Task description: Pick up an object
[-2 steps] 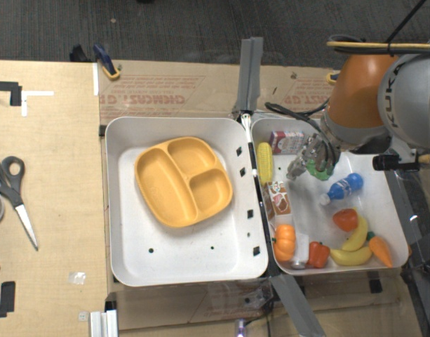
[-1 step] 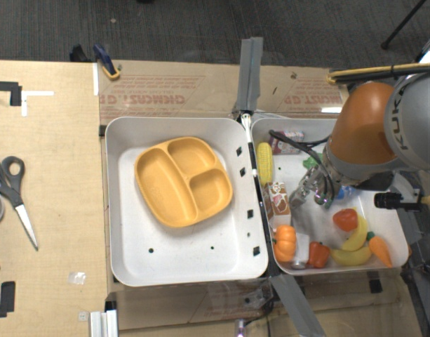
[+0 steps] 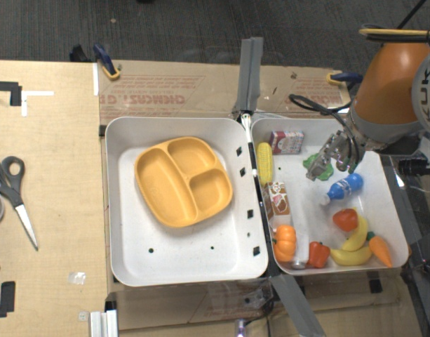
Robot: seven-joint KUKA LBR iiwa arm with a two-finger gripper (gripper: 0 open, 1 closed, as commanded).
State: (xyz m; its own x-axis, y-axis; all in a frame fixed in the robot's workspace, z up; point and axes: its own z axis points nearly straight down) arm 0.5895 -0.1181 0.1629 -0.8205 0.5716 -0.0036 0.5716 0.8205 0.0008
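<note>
My gripper point(image 3: 336, 155) hangs over the upper middle of the right bin point(image 3: 393, 195), below the arm's orange band. A green toy point(image 3: 316, 166) lies right at its lower left tip; whether it is gripped is not visible. A blue bottle point(image 3: 343, 187) lies just below the gripper. Along the bin's left wall are a yellow corn cob point(image 3: 264, 161), a brown packet point(image 3: 278, 201) and an orange pumpkin point(image 3: 285, 241). A small maroon box point(image 3: 287, 142) sits at the top. At the bottom lie a red pepper point(image 3: 318, 254), a banana point(image 3: 351, 248), a carrot point(image 3: 381, 250) and a red fruit point(image 3: 346, 219).
The left bin point(image 3: 130, 251) holds a yellow divided plate point(image 3: 184, 180). Scissors point(image 3: 15, 195) lie on the wooden bench far left. A grey divider bar point(image 3: 250, 83) rises between the bins at the back.
</note>
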